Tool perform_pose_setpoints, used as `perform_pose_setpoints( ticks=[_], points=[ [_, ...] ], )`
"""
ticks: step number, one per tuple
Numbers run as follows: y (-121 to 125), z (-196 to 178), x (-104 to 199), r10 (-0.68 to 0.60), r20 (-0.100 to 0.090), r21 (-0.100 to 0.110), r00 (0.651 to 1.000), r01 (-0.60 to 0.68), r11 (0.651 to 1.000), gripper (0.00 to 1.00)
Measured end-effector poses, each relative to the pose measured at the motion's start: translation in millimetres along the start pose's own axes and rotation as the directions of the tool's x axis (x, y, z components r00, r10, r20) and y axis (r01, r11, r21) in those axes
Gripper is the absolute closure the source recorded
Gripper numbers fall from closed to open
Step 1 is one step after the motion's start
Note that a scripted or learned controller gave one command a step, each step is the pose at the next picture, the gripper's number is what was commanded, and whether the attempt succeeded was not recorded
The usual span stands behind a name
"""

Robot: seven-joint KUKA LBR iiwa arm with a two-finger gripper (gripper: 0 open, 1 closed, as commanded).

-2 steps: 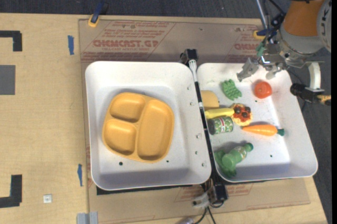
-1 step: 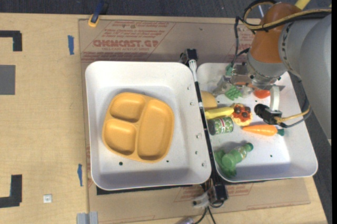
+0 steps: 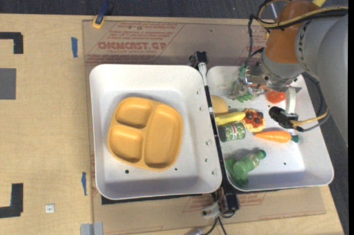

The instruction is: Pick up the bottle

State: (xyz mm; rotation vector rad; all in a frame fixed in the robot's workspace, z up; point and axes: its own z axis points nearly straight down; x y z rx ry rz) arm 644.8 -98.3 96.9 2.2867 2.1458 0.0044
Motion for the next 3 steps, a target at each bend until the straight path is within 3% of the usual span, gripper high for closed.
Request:
perform_pose_setpoints(
  ticks=[1,2,3],
  points=[
    [-32.6,-88.7,68.5,0.072,-0.002,0.005,0.997,-0.072,0.997,1.00],
    [-82.8,-88.8,148.3,-0.214,-0.005,0.008,0.977,0.214,0.977,1.00],
    [-118.2,-88.5,153.3,-0.081,-0.003,0.010,0.997,0.081,0.997,1.00]
  ],
)
